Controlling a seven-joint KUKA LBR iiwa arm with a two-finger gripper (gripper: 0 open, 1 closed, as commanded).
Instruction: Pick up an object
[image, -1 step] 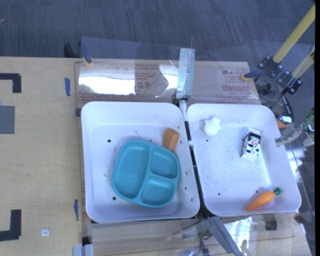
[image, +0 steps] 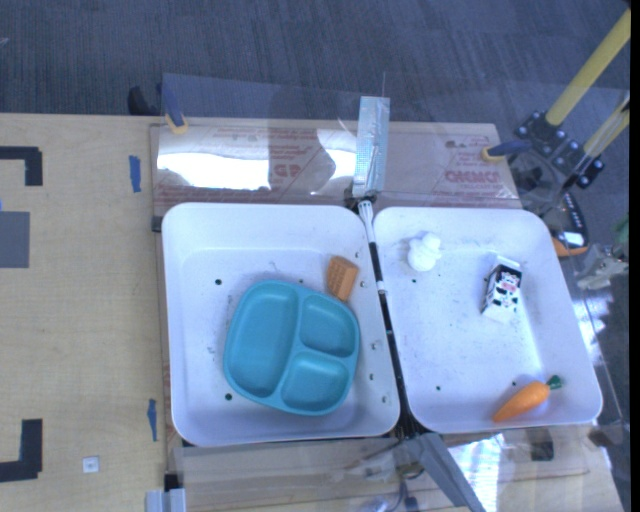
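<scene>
I see an orange toy carrot (image: 522, 399) with green top at the right bin's (image: 470, 400) five o'clock, milk carton (image: 502, 288) at two o'clock, white lump (image: 424, 251) at eleven, teal divided plate (image: 290, 346) and tan block (image: 341, 277) in the left bin (image: 190, 300).

Bright, even light; glare on clear panel (image: 250, 165)

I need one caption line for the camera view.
Blue plate, orange block in left bin; carrot, carton in right.
</scene>
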